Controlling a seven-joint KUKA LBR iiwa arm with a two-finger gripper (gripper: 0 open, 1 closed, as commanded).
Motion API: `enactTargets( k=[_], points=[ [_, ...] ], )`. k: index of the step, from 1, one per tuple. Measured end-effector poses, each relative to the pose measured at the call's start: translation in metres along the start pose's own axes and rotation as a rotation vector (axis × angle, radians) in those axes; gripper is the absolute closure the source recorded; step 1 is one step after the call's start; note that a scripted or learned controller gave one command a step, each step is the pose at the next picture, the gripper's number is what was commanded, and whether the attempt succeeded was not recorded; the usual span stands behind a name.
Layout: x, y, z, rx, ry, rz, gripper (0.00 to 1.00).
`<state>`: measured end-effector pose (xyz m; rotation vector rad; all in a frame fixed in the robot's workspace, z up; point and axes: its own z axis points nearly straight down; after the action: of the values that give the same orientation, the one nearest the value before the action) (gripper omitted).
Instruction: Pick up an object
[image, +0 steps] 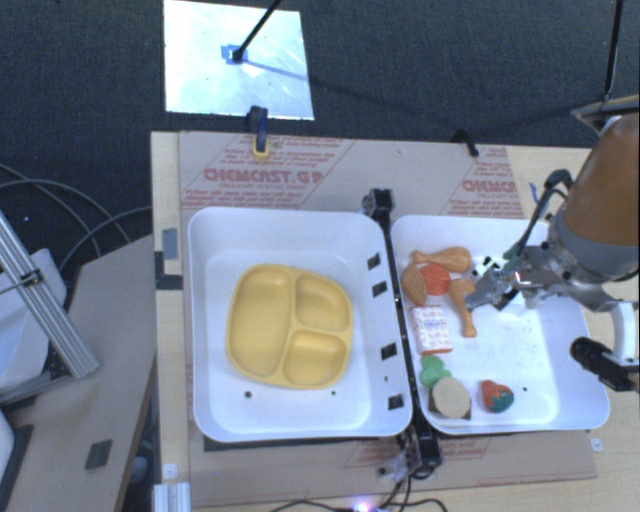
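Hovering my claw (488, 296) low over right bin (560, 385), just beside drumstick toy (463, 303). Cannot tell claw state. Orange toys (432, 272), red-white carton (432, 329), green piece (434, 370), strawberry (496, 396) lying in right bin. Yellow divided tray (290, 326) sitting in left bin (215, 300).

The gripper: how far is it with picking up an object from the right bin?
Done: the gripper has reached the toy food in the right bin. In hand: it sits beside the drumstick, but nothing shows between its fingers. Left: grasp and lift. The cracker, strawberry and other pieces all lie on the bin floor.
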<state>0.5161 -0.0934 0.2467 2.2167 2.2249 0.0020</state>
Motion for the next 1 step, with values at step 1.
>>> enactTargets(
  k=[1],
  points=[
    [-0.0029,0.0249,0.1660,-0.005,0.003,0.005,0.00]
  ],
)
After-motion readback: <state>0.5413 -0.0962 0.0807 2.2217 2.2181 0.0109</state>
